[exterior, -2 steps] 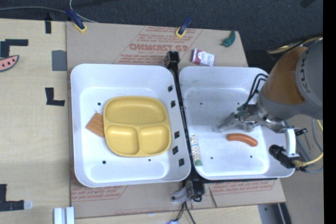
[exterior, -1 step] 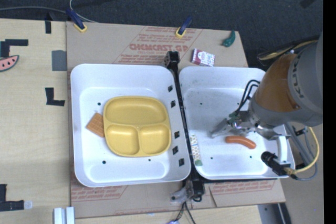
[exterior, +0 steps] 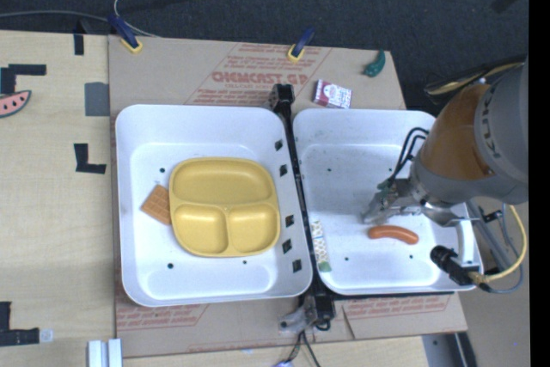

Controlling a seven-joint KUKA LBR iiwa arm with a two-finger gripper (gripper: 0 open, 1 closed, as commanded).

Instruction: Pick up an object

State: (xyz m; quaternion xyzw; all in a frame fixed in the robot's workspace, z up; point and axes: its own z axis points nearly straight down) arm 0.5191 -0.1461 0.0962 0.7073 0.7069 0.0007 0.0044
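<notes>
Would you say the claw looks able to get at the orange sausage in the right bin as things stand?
Probably yes: the claw hovers just above-left of the sausage, which lies alone on the right bin floor, nothing between them.

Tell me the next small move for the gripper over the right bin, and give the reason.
Probably a short shift toward the near side and down onto the sausage. The gripper sits just above and slightly left of it in the right bin, with nothing visibly between its fingers, so it seems not yet lined up over the sausage.

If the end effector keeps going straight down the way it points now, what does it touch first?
Probably the bare floor of the right bin. The end effector sits just above-left of the orange sausage, apparently beside it, though depth is unclear.
</notes>
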